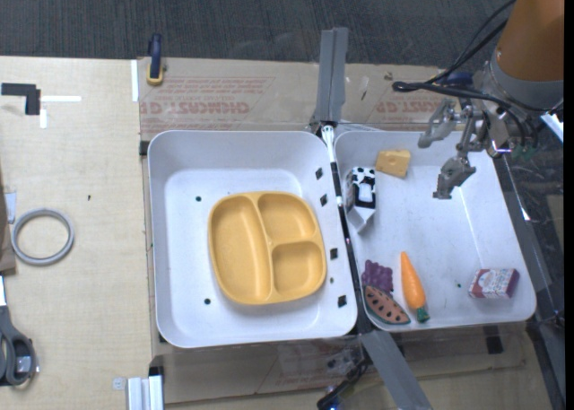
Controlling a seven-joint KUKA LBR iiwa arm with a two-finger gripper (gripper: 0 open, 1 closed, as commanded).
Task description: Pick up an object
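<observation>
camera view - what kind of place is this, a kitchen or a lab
Most likely a robot lab bench, not a kitchen: two white bins sit on a taped-down cardboard sheet, a cabled gripper hangs above them, and the food, like the carrot, looks like toys.

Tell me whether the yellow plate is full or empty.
Empty. The plate lies flat in the left bin, and all three compartments show bare yellow bottoms.

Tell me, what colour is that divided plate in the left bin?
Yellow-orange divided plate, seen in the camera view.
</observation>
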